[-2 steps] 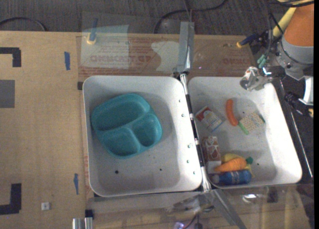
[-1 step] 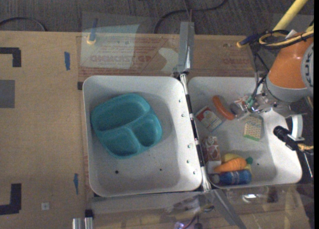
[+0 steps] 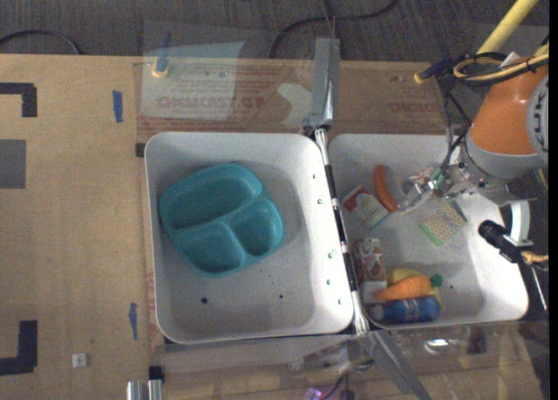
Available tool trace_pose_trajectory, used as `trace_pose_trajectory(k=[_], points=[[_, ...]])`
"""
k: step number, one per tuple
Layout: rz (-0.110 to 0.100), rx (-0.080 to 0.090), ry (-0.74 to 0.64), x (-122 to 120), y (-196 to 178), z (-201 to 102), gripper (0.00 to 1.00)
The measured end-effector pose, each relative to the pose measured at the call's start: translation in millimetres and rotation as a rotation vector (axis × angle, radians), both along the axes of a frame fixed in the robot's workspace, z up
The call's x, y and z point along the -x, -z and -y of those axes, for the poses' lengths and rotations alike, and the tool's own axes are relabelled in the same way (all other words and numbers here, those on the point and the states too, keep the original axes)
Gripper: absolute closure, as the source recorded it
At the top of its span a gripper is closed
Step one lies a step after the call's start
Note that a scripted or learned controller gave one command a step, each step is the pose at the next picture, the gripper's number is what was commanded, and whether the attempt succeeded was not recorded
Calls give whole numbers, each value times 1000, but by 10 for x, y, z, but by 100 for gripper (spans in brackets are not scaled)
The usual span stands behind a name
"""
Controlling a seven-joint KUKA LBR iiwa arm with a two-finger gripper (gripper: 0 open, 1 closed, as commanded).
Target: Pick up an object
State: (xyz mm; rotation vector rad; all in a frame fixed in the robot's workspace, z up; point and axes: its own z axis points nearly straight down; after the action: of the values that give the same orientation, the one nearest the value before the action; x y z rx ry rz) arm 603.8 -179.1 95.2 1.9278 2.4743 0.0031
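My hand (image 3: 436, 182) hangs low over the sausage (image 3: 384, 187) just beside it, apparently lining up; grip state I cannot tell.

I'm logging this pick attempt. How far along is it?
Done: the arm has reached over the right bin, with the gripper low near the hot dog. In hand: nothing visibly; whether it grips anything cannot be told. Left: grasp and lift. The carrot, blue bottle and teal plate lie untouched.
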Motion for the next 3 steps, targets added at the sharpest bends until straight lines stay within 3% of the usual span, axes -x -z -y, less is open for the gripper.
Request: trace_pose_trajectory(k=[1, 2, 3], points=[[1, -9, -21, 278, 72, 385, 0], [1, -5, -74, -418, 80, 392, 0], [3, 4, -309, -475, -505, 417, 0]])
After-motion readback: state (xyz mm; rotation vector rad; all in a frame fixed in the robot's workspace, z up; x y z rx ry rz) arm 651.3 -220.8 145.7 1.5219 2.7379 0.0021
